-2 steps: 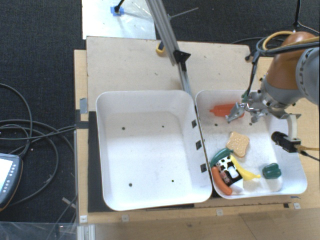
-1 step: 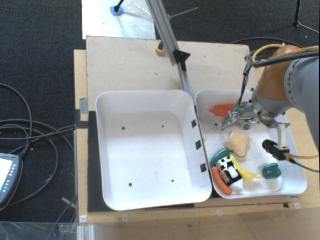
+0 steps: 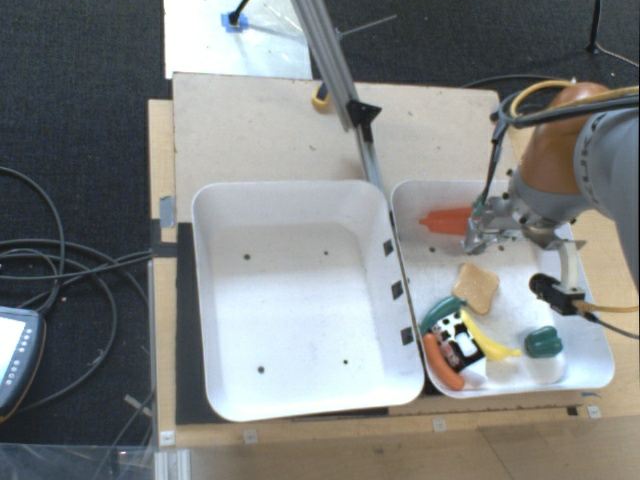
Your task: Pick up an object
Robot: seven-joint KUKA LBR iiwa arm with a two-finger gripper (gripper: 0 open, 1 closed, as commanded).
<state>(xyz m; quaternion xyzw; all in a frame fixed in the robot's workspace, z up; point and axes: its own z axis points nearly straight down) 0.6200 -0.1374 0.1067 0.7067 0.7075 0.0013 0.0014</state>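
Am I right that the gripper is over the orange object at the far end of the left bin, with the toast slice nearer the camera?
Not quite: the camera view shows the gripper by the orange object at the far end of the right bin, not the left bin. The toast slice does lie nearer the camera.

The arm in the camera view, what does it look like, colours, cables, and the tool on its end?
The arm is a rounded grey body with an orange band above the wrist. A yellow cable and a dark one loop past the orange part. The tool is small, bare silvery metal, with a thin dark cable running down to it.
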